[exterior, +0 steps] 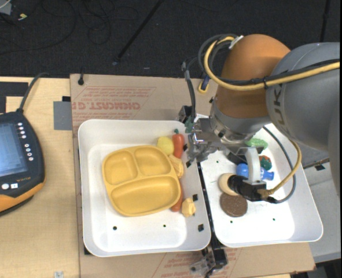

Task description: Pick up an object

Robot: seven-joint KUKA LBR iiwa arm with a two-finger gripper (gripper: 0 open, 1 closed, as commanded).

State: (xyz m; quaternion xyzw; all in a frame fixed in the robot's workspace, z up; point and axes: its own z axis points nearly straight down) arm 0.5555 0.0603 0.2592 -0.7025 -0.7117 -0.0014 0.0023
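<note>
Over the divide between the two shallow white bins, the arm's tool [198,145] hung low near the upper end of the seam, and honestly the wrist blocked enough that nobody could tell whether it was apart or together. Nothing showed clamped in it. Closest candidates sat just to its left in the left bin [95,213]: a small orange carrot-shaped toy [178,144] standing roughly upright in the frame, touching a yellow rounded plastic piece [165,145], both wedged by the corner of the big yellow three-compartment plastic tray [140,179]. The carrot's long axis ran top to bottom, about parallel to the seam. Over in the right bin [298,227], below and right of the tool, lay a flat brown round disc [235,205] and a blue plastic toy [244,170]. Best guess, the carrot was the nearer pick, just a short sideways shift left.
</note>
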